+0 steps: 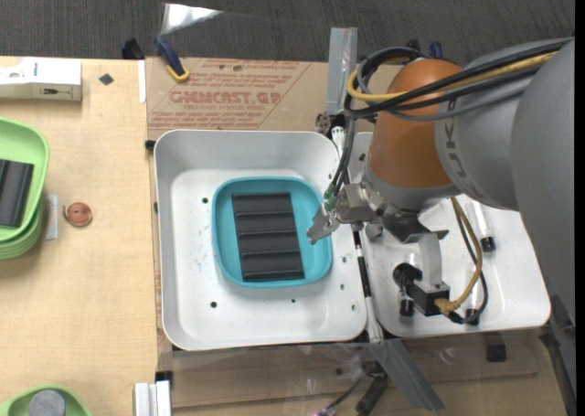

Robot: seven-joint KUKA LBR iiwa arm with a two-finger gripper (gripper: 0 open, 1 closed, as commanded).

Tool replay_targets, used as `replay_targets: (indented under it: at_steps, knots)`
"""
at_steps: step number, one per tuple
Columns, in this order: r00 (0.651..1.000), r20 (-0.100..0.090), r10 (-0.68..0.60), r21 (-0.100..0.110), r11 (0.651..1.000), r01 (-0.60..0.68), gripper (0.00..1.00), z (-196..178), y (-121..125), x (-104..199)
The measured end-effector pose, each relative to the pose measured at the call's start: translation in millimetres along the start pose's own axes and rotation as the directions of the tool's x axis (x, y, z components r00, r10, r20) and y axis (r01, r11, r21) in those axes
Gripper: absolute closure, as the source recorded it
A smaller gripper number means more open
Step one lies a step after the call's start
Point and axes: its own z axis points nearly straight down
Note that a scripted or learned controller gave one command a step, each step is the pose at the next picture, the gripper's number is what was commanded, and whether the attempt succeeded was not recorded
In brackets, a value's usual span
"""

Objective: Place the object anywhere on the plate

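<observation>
A blue, rounded-square plate [226, 222] lies in the middle of the left white bin [183, 295]. A black ribbed rectangular object [267, 235] rests flat on the plate and covers most of its middle. My gripper [322, 224] hangs low at the plate's right rim, just right of the black object and above the wall between the two bins. The grey arm with its orange band [416, 131] covers much of the right bin [521, 259].
A cardboard sheet [233, 94] lies behind the bins. On the wooden bench to the left are a green tray [23, 144] holding a black item, a small orange disc [79, 214], a white box [37, 80] and a green lid [41, 402].
</observation>
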Motion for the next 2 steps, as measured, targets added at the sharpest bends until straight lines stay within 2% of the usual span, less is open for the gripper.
replay_targets:
  at_steps: [1,2]
  knots:
    - [1.0,0.002,-0.001,0.002,1.0,0.001,1.0,-7.8,0.4,-1.4]
    - [1.0,0.002,-0.001,0.002,1.0,0.001,0.0,-7.7,0.4,-1.4]
